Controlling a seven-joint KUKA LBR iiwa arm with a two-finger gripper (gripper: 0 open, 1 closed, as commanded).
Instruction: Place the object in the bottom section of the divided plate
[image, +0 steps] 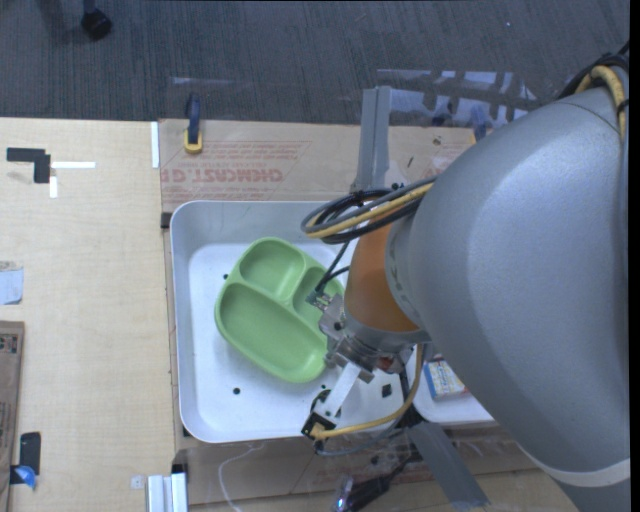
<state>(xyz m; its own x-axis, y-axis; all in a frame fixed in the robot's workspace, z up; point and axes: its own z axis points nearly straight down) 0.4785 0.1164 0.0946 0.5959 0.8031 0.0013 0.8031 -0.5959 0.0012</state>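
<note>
A light green plastic divided plate (268, 325) lay flat near the middle of the left shallow white bin (181, 300), turned so that its large section faced 7 o'clock and its two smaller sections sat toward 12 and 2 o'clock. The large section held nothing that could be made out. The grey arm with the orange band (372, 285) came in from 3 o'clock and covered the right side of that bin. The pincer (338, 336) hung at the plate's 3 o'clock rim, mostly hidden beneath the wrist; whether it was open, closed or gripping anything could not be told. A tiny dark speck (237, 390) lay on the bin floor at 7 o'clock of the plate. At 4 o'clock a corner of the second white bin (455, 408) showed a small blue-and-white card (441, 380). A brown cardboard sheet with red print (262, 165) lay on the pale wooden worktop (85, 300) at 12 o'clock of the bin
</note>
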